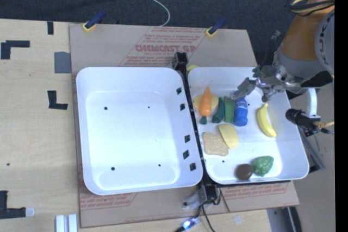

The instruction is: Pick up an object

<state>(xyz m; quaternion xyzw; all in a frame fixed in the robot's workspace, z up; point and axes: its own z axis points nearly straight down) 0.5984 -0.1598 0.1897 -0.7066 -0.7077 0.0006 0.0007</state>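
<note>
My gripper [254, 92] hangs over the upper part of the right bin [288, 165], its two fingers spread open with nothing between them. One fingertip [241, 93] points down-left at the blue bottle [240, 114]; the other [268, 94] sits just above the banana [266, 120]. Left of the bottle lie a green piece [228, 110], a dark teal piece [219, 112] and an orange carrot-like toy [205, 103]. Below them sit a yellow wedge [229, 135] and a tan slice [214, 144]. A green lump [263, 165] and a brown lump [244, 171] rest near the front rim.
The left bin [130, 127] adjoins the right one along a black clipped divider [187, 117]. Both stand on a cardboard sheet [157, 49] held by blue and yellow clamps. The arm's orange band [304, 30] rises at the right.
</note>
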